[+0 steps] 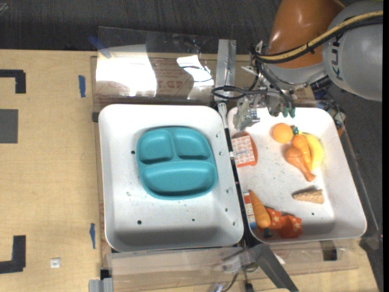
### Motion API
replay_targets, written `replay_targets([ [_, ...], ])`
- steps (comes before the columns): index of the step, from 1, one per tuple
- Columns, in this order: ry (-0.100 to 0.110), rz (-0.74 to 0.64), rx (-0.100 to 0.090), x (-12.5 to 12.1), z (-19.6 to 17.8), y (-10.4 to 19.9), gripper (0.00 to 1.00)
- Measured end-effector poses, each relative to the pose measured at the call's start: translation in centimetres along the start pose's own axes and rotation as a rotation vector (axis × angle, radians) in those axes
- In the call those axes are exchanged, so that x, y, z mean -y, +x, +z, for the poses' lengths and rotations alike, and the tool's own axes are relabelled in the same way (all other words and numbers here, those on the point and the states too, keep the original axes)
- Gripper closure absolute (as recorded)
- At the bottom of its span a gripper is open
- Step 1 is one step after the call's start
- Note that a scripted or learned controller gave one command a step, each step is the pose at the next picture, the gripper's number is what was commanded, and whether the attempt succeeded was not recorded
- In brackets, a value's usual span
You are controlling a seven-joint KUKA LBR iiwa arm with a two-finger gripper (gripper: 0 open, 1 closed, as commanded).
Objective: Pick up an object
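My gripper (264,111) hangs over the back edge of the right bin (346,181), its fingers spread open with nothing between them. Just below and right of it lie a small orange (281,132), an orange carrot-like toy (299,154) and a yellow banana (315,149), bunched together. A red and white packet (243,149) lies near the left wall, below the left finger. Toward the front are a tan wedge (308,194), a second carrot (259,209) and a red wrapper (284,223).
The left bin (115,212) holds a teal divided plate (176,161). A ridge between the two bins runs down the middle. Clear plastic sheeting and a metal bracket (226,59) stand behind the bins. The arm's orange band (304,14) looms at the upper right.
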State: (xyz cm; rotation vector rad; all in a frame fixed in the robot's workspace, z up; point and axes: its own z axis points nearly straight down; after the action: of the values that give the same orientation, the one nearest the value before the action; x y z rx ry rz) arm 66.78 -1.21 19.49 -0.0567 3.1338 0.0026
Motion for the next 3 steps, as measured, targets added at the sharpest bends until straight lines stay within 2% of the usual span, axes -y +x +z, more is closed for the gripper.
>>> replay_targets([
  [1, 0.000, 0.000, 0.003, 0.0, -0.2, -0.1, 0.00],
  [2, 0.000, -0.593, 0.000, 2.1, 0.8, 0.0, 0.00],
  [3, -0.002, -0.816, -0.004, 8.1, 8.3, 2.6, 0.00],
])
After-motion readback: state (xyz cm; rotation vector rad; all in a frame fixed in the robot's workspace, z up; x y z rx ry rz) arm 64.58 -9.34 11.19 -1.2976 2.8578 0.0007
